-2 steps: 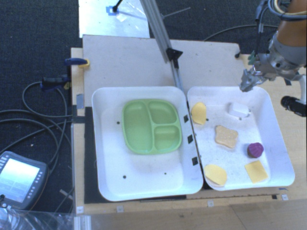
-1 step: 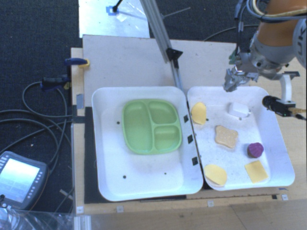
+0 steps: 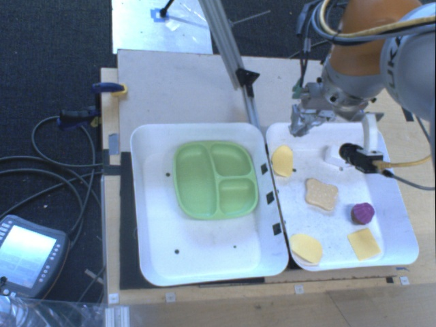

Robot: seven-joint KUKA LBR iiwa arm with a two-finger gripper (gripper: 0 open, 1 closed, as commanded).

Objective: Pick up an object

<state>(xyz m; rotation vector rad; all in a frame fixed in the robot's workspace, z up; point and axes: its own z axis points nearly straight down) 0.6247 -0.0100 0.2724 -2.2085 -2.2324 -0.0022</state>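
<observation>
Right bin (image 3: 407, 245) contents: toast slice (image 3: 321, 194) lying flat at centre; purple ball (image 3: 362, 213) just right of it; yellow square (image 3: 364, 243) below the ball; two yellow chips (image 3: 283, 161) (image 3: 306, 248) (along the left wall).

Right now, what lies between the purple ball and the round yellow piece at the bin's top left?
In the camera view, the toast slice lies between the purple ball and the yellow piece.

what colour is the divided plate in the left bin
Light green; the plate shows plainly in the camera view.
</observation>
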